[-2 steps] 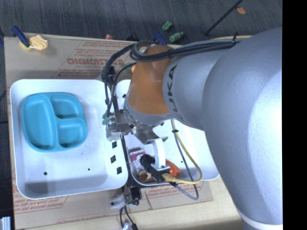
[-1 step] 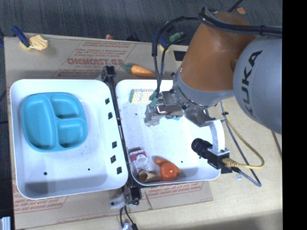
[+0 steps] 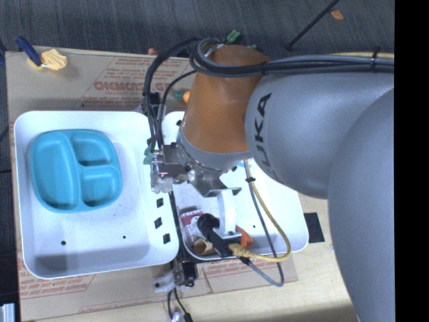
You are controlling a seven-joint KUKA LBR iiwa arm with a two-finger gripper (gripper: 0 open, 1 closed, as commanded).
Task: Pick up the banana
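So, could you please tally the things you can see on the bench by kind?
White bins: 2 (left, right)
Blue divided plate: 1
Small items partly showing under the arm in the right bin, too hidden to name: at least 2
Yellow and blue object on the cardboard, far left corner: 1
Total: at least 6
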